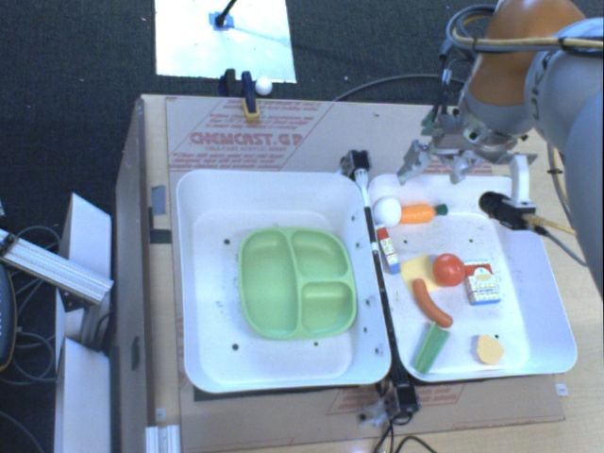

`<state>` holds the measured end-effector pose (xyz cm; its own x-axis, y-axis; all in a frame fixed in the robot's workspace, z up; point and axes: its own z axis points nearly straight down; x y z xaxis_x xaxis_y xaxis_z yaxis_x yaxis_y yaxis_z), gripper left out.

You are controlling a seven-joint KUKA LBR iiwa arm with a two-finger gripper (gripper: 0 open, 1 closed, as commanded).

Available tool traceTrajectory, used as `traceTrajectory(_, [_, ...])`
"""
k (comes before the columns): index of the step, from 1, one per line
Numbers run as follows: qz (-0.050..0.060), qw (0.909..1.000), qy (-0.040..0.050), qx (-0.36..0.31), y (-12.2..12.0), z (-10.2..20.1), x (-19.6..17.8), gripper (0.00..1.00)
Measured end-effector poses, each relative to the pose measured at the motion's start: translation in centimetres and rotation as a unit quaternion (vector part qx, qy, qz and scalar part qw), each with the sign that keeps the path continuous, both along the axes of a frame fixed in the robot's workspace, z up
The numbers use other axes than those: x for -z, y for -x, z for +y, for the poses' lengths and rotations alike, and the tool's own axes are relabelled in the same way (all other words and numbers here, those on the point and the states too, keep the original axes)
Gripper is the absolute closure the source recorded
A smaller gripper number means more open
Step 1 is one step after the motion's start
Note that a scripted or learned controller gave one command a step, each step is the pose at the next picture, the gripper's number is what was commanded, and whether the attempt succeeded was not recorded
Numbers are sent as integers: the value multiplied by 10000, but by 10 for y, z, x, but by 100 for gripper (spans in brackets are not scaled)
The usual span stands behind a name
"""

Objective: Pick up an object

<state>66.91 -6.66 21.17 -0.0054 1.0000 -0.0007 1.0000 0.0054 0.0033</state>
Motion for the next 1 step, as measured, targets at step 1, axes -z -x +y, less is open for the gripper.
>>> traceTrajectory(1, [25, 10000, 0, 22, 10, -47, 111, 0])
